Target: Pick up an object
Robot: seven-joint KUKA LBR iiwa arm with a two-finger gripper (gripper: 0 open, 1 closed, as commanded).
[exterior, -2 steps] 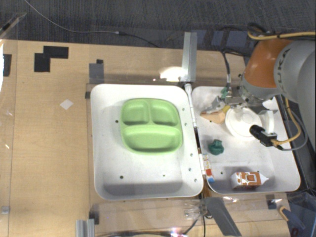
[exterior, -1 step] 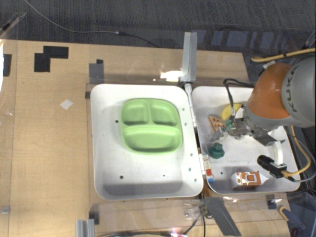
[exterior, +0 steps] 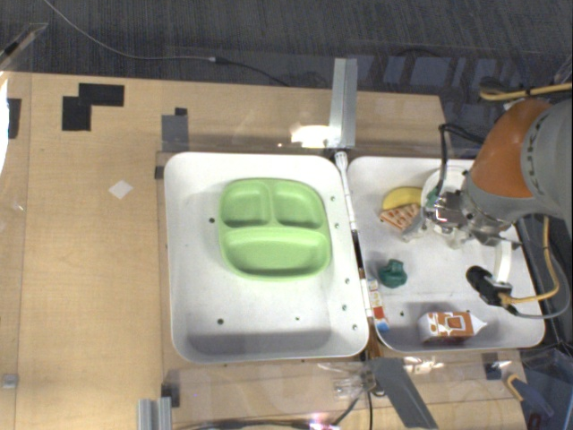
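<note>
Waffle-patterned toy piece (exterior: 400, 217) and yellow banana-like object (exterior: 402, 198) seen at far side of right bin (exterior: 528, 334), just left of hand (exterior: 436, 215). Hand state cannot be told. Teal object (exterior: 391, 274) and small carton (exterior: 449, 326) lie nearer. Green divided plate (exterior: 271, 227) sits in left bin (exterior: 192, 330).

1. Arm (exterior: 528, 164): cut off by the right edge.
2. Pincer (exterior: 437, 213): finger state unreadable against the clutter.
3. Yellow item (exterior: 400, 197): partly covered by waffle-patterned piece (exterior: 402, 218).
4. Worktop (exterior: 81, 267): left side cropped.
</note>
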